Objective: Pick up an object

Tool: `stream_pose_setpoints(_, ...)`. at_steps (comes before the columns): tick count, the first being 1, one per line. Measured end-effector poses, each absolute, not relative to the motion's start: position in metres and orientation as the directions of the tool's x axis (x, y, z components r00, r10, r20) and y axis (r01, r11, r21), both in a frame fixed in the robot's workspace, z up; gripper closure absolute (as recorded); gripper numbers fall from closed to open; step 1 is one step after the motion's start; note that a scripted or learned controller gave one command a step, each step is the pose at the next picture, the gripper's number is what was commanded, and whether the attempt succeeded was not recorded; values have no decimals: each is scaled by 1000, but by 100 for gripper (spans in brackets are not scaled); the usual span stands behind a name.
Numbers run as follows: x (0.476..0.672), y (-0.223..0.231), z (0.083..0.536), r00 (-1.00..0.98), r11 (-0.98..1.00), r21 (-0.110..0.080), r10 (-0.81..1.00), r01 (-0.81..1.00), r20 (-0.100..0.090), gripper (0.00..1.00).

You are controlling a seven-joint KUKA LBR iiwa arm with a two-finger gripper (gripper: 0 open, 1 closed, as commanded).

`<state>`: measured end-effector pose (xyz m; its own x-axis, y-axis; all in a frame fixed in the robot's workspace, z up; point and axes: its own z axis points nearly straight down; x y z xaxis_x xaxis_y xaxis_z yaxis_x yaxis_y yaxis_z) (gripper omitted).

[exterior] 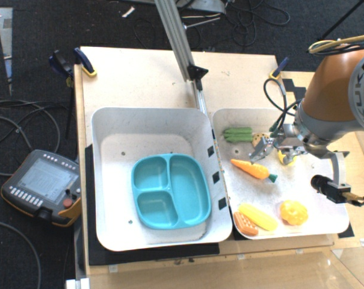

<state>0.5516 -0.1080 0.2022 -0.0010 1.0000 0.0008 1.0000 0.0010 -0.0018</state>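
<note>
1. Dark carpet with loose cables surrounds a pale wooden counter (145, 71); teach pendant (40, 188) on the floor at 9 o'clock.
2. Nearest, right bin (326, 224) front edge: orange waffle-like piece (245, 223) touching a yellow banana-like piece (259, 217) at 5 o'clock; lumpy yellow object (294, 212) just beside them, further right.
3. Left bin (109, 143): teal three-compartment tray (169, 191), nothing in it.
4. Mid right bin: toy carrot (252, 168), lying flat, tip pointing to 10 o'clock. Best candidate, open space all round it.
5. Tool (267, 146) hangs just above and behind the carrot, arm (332, 95) coming in from 3 o'clock. Fingers look spread narrow, nothing between them. A small yellow item (285, 156) sits right by it; can't identify.
6. Far: green pod-like piece (237, 134) at the back wall, a small spotted yellow piece (258, 138) beside it.
7. To do it well: shift the tool toward 7 o'clock over the carrot's thick middle, turn fingers across its long axis, open wider before descent, go straight down, close, lift vertically. Risk: tapered body may slip out.
</note>
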Motion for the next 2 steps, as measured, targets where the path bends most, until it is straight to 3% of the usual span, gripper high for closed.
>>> stream_pose_setpoints(1, 552, -108, 202, 0, 0, -1, 1000, 1000, 0, 0)
stream_pose_setpoints(2, 553, -111, 139, 0, 0, -7, 1000, 1000, 1, 0)
